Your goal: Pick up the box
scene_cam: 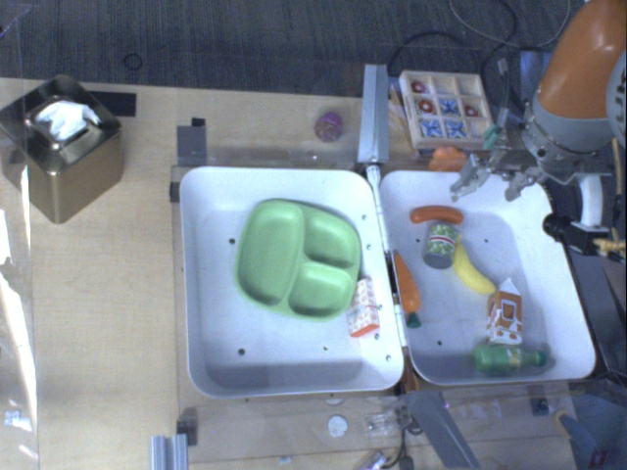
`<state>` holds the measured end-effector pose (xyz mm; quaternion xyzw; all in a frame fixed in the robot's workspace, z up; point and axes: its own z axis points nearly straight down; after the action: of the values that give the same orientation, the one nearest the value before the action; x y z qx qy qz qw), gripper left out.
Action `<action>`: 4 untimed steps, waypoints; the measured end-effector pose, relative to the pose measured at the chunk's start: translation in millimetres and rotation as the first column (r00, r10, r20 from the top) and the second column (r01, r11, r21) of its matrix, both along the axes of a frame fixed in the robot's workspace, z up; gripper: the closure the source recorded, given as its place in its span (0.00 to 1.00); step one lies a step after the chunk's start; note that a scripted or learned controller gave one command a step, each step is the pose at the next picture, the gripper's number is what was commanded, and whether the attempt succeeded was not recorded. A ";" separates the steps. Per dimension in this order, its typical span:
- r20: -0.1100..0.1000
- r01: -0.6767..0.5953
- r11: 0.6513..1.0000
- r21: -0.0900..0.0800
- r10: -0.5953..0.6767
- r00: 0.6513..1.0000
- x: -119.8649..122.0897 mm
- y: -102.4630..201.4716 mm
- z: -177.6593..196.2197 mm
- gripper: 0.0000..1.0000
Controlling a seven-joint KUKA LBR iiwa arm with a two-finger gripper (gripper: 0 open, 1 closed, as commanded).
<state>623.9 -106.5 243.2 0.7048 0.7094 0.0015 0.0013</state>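
Up by the far edge of the right bin (578, 355), the claw (493, 177) is spread wide, holding nothing. It hangs well away from the box (506, 318).

a small white box (364, 308) with red-orange print is seen lying tilted in the left bin (206, 351), resting against the lower right edge of the green divided plate (299, 258).

Box (506, 318) in right bin (573, 292), seemingly upright
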 end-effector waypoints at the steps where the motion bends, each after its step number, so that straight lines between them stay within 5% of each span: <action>1: -0.002 -0.109 0.994 0.000 0.109 0.994 4.6 22.2 -140.0 0.00; 2: 0.005 -0.221 0.975 -0.002 0.221 0.975 22.7 43.9 -56.1 0.00; 3: 0.001 -0.411 0.911 -0.002 0.411 0.911 37.2 18.1 -155.4 0.00; 4: 0.014 -0.413 0.911 -0.009 0.413 0.911 41.2 19.2 -140.4 1.00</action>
<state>665.1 -87.2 102.8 0.5391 0.8422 0.0051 0.0086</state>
